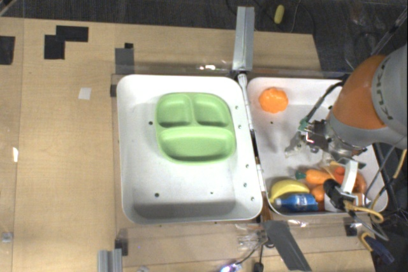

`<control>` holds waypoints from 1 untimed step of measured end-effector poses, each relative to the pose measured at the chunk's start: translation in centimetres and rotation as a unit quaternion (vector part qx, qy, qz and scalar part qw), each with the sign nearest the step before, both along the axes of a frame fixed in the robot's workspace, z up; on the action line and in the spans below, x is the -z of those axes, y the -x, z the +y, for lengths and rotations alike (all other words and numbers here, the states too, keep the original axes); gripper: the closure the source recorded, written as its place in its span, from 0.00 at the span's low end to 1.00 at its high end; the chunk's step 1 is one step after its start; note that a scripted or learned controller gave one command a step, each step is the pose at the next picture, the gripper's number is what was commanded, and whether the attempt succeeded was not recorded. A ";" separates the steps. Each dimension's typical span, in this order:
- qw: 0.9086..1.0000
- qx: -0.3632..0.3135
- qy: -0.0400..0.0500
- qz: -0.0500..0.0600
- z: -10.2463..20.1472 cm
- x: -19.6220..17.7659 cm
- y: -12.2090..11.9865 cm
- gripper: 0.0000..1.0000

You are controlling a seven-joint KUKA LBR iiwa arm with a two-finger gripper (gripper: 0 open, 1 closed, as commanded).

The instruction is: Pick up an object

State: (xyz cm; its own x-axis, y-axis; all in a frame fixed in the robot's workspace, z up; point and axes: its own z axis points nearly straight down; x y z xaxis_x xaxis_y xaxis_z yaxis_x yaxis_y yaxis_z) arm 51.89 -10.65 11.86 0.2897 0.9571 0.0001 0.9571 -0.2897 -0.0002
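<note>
Toys crowd the near end of the right bin [280, 130]: a yellow banana [288, 188], a blue item [297, 202] and orange pieces [317, 176]. Picking cleanly here likely means descending on one piece, clear of its neighbours. The gripper [305, 139] hangs above bare floor, its opening impossible to judge. Farther back sits an orange ball [273, 100].

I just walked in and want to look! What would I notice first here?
Probably the big light-green plastic divided plate, lying alone in the left white bin. Next, the round orange ball-like fruit at the right bin's far end, and the grey arm with its orange band reaching in from the right.
</note>
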 end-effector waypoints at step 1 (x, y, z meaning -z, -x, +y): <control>1.000 -0.029 0.000 -0.010 -2.2 2.9 2.5 0.00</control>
